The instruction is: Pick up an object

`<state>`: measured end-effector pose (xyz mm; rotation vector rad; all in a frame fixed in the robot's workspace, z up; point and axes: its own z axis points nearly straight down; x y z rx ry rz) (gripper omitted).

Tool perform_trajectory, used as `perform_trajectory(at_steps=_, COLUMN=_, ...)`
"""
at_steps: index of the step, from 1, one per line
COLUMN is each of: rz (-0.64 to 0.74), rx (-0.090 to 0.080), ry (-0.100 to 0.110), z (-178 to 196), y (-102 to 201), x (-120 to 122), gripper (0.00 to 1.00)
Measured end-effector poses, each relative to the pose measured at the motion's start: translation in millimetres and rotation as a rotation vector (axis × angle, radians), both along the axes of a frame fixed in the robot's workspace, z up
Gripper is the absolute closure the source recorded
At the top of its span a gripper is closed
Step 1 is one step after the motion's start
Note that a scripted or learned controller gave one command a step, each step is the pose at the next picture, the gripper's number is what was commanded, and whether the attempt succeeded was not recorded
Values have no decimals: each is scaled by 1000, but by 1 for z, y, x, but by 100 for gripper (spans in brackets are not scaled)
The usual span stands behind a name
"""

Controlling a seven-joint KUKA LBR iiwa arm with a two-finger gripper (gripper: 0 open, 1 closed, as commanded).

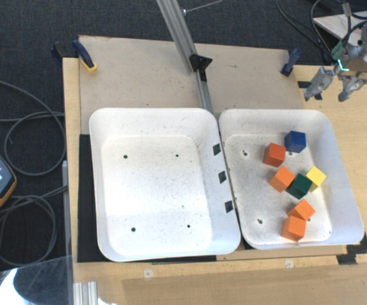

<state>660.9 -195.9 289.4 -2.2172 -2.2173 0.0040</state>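
Overhead, tool (331, 88) fingers apart, grasping nothing; matte cube blocks (294, 183) cluster in speckled white right bin (342, 164)

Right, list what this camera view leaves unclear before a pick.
- Grey arm: cut off by the right edge above the pincer.
- Green cube: its far side is hidden by the touching yellow cube.
- Lower orange blocks: too close together to separate.

Pale wooden bench (138, 68) under two shallow white bins side by side; left bin (151, 183) touching right bin (336, 170); blue clamps (84, 54) at the back edge.
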Motion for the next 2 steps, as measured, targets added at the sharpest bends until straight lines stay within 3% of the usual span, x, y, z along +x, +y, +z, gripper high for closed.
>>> perform_trajectory(at_steps=1, rz=1, rx=-3, ry=-4, z=4, y=0, x=1, gripper=0)
perform_trajectory(at_steps=2, rz=0, rx=-2, ry=-1, z=-38, y=0, x=1, gripper=0)
